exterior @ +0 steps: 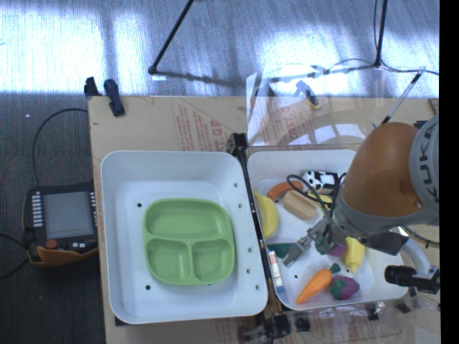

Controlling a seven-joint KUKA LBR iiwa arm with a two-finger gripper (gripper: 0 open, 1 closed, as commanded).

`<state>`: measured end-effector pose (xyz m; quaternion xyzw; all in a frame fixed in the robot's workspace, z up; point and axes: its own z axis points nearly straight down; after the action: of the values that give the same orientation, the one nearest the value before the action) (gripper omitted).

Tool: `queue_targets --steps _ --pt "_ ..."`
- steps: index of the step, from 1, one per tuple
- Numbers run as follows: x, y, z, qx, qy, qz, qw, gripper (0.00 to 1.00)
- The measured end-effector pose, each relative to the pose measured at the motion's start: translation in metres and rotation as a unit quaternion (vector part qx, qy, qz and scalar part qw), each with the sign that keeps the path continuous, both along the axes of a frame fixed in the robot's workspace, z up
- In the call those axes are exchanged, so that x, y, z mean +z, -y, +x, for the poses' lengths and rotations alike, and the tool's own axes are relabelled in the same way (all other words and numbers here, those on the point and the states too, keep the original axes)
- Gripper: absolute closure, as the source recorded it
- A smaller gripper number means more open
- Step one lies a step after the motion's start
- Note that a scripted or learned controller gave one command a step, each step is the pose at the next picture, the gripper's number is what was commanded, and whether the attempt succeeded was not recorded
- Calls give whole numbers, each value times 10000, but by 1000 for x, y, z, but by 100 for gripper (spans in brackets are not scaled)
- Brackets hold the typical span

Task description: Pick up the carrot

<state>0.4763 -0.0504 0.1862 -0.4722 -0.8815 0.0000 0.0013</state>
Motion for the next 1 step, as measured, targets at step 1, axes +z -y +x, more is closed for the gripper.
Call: queue_targets --steps 1 --pt "-87 52 -4 573 -45 7 9983 0"
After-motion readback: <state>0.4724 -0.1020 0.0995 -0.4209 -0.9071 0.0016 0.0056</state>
